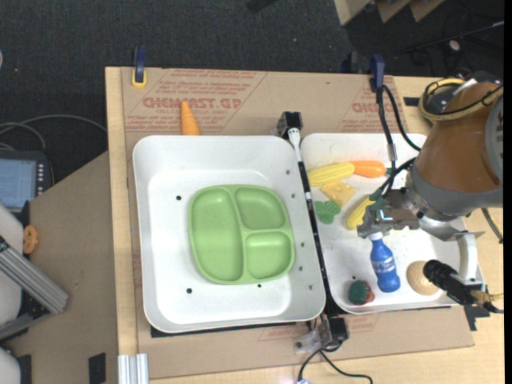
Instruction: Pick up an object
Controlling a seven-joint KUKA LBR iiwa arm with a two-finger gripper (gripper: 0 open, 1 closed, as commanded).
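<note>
- The gripper [382,221] hangs low over the middle of the right bin [352,138], at the end of the grey and orange arm [460,158] that reaches in from the right.
- From this slant I cannot tell whether the gripper is spread or closed, and nothing can be seen pinched in it.
- A blue bottle [386,268] with a white cap lies in the right bin just below the gripper. Its cap end points up at the gripper, right at its lower edge; whether the two touch cannot be told.
- Just left of the gripper lies a yellow, banana-like piece [358,212], very close to it.
- Further left, near the bin's left wall, sit a small green piece [326,210] and a pale yellow piece [339,193].
- Along the far side of the bin lie a yellow corn cob [330,173] and an orange carrot [368,167], end to end.
- At the near edge are a small red and green thing [361,292], left of the bottle, and a round tan thing [418,278] to its right.
- The left bin [160,214] holds a green divided plate [240,234], well apart from the gripper.
- On the counter [120,134] behind the left bin lies a second orange carrot-like piece [189,118].
</note>
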